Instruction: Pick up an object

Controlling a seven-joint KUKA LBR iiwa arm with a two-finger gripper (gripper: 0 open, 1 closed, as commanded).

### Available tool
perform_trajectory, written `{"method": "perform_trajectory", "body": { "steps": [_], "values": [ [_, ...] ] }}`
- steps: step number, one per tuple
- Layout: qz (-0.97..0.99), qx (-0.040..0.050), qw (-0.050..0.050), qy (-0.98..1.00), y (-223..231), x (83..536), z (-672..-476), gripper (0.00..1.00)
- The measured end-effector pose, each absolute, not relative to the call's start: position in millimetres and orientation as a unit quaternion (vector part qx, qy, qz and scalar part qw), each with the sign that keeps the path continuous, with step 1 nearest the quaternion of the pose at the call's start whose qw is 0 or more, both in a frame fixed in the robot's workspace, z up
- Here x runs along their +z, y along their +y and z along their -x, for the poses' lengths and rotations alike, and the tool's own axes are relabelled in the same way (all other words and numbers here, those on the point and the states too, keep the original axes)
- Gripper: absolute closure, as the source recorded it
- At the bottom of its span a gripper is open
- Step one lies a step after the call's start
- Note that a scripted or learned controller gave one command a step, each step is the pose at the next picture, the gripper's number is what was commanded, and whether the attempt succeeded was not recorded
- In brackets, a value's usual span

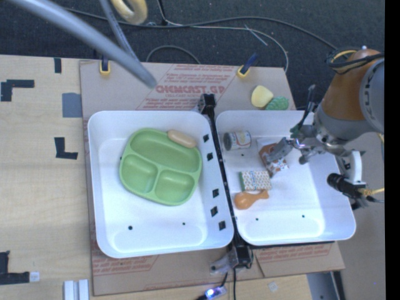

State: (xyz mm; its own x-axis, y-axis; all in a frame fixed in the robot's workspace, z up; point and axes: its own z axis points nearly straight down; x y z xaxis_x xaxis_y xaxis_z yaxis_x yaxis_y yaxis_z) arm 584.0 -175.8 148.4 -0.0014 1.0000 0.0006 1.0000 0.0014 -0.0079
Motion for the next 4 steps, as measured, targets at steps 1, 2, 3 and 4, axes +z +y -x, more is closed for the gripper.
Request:
{"method": "perform_trajectory", "body": {
  "steps": [1, 2, 3, 4],
  "values": [
    [0.707, 0.0023, 0.002, -0.708, -174.4, 104.5, -582.6, 0.0],
    [0.706, 0.0008, 0.001, -0.708, -173.2, 116.9, -583.7, 1.0],
    [0.707, -0.0011, -0.002, -0.708, -177.8, 179.0, -584.9, 1.0],
    [0.706, -0.0007, -0.001, -0.708, -177.0, 207.3, -585.8, 1.0]
  ]
}}
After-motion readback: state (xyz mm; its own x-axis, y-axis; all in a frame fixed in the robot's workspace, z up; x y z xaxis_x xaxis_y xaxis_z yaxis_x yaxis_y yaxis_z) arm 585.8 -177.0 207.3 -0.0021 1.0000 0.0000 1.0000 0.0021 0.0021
